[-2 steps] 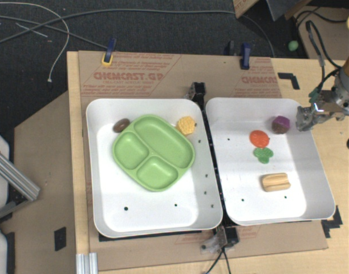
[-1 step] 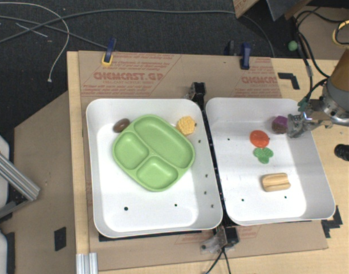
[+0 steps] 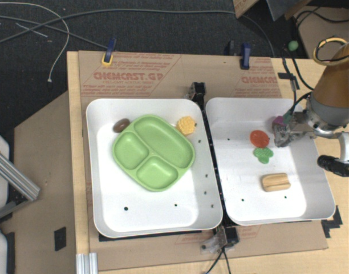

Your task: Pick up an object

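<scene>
My jaws (image 3: 281,137) are sitting low in the right shallow white bin (image 3: 311,207), near its far right side. I can't tell how far open they are, and I'm not seeing anything between them. A small purple piece (image 3: 276,121) is lying just beside them on the far side.

The round red tomato-like toy (image 3: 259,137) is lying just left of my jaws, close to touching. The small green leafy toy (image 3: 263,154) is lying just in front of the red one. The tan bread-roll toy (image 3: 275,182) is lying further toward the near edge, well apart from me.

In the left white bin (image 3: 103,210), a green three-compartment plastic plate (image 3: 154,152) is lying flat. A small brown oval piece (image 3: 122,125) is touching its far left rim, and a yellow waffle-textured toy (image 3: 186,125) is sitting at its far right rim.

Both bins are resting on a cardboard-covered worktop (image 3: 140,76).
</scene>
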Motion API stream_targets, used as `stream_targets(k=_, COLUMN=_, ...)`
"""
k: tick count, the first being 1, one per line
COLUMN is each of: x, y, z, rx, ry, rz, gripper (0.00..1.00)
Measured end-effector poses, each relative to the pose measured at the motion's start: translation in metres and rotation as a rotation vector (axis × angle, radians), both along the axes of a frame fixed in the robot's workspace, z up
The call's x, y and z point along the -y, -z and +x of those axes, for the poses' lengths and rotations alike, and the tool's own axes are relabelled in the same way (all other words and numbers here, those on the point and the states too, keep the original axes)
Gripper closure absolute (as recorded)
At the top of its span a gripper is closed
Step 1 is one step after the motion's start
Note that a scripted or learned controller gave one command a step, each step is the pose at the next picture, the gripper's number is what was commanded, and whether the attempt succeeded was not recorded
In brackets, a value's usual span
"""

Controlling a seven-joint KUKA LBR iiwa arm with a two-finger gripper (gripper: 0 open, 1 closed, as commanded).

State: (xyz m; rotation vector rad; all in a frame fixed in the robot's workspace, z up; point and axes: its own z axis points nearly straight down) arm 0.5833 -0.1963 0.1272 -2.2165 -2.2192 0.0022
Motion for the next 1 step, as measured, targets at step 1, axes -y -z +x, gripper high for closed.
stream_targets(k=1, x=-0.0009, y=0.0448, z=-0.0006, rx=-0.001, ry=0.001, rz=0.000, gripper=0.00)
